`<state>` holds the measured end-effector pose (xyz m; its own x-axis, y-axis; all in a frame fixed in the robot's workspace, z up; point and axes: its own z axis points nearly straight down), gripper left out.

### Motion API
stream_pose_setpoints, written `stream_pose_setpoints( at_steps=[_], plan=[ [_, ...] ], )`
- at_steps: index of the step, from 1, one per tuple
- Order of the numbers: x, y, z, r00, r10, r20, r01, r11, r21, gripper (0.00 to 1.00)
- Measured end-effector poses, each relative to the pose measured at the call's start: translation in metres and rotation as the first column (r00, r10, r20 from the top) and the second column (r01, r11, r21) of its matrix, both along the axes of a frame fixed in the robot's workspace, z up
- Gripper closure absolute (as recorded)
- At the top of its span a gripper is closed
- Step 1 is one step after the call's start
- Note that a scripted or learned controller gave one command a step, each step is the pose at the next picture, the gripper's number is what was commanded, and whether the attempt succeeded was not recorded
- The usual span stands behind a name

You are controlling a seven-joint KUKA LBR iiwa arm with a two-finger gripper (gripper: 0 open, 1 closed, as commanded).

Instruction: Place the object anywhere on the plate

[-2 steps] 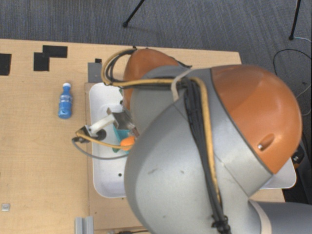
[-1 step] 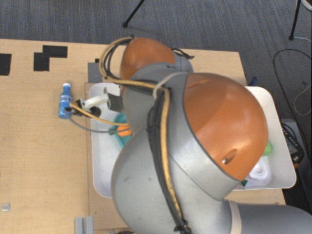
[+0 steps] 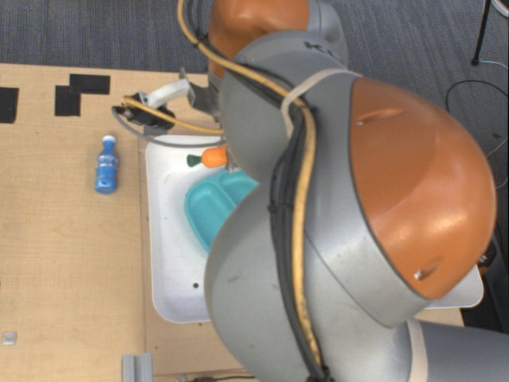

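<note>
Carrot (image 3: 212,157) lay in white bin (image 3: 171,293), at its far edge, just beside teal plate (image 3: 208,205), possibly touching rim; I couldn't tell. Arm (image 3: 318,213) hid most of bin and part of plate. Jaws hidden behind arm, state I couldn't tell. Blue bottle (image 3: 106,165) lay on tabletop (image 3: 64,277), well apart. My judgement: approach carrot from above, grip across body, lift clear of rim, release over plate's middle.

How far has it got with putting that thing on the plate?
Nothing looks done yet. The carrot lies in the white bin, just beyond the teal plate, not on it. The arm looms over the bin, hiding much of the plate. Still left: getting the carrot onto the plate.
</note>
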<state>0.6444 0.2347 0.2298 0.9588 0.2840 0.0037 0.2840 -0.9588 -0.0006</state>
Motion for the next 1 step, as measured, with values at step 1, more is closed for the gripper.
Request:
stream_pose_setpoints(
  at_steps=[1],
  plan=[
    [0.0002,0.0003,0.0096,1.000,0.001,0.000,-0.001,1.000,0.001,1.00]
  ],
)
